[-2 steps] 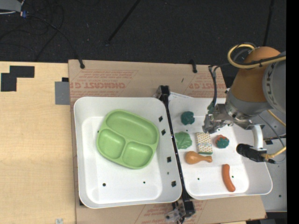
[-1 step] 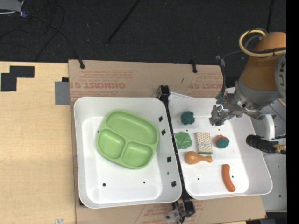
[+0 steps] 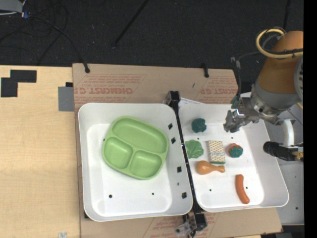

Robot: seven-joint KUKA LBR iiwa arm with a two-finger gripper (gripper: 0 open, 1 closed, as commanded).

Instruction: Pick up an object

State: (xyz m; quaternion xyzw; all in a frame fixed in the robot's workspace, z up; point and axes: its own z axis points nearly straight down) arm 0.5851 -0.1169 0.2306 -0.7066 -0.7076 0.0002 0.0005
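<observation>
The right bin [image 3: 267, 192] holds several small toy foods. A dark green broccoli piece [image 3: 199, 125] lies near its back left. A light green leafy piece [image 3: 193, 148] lies beside a patterned cracker block [image 3: 216, 151]. A teal and orange ball [image 3: 235, 150] lies right of the block. In front of them lie an orange drumstick [image 3: 210, 168] and a red sausage [image 3: 242, 188]. My gripper [image 3: 231, 124] hangs over the back of the right bin, right of the broccoli and above the teal ball, with nothing seen between its fingers.
The left bin [image 3: 94, 192] holds a light green divided plate [image 3: 135, 147]. A black divider [image 3: 181, 152] runs between the two bins. Cardboard [image 3: 148, 86] lies under both bins on the wooden bench [image 3: 34, 157].
</observation>
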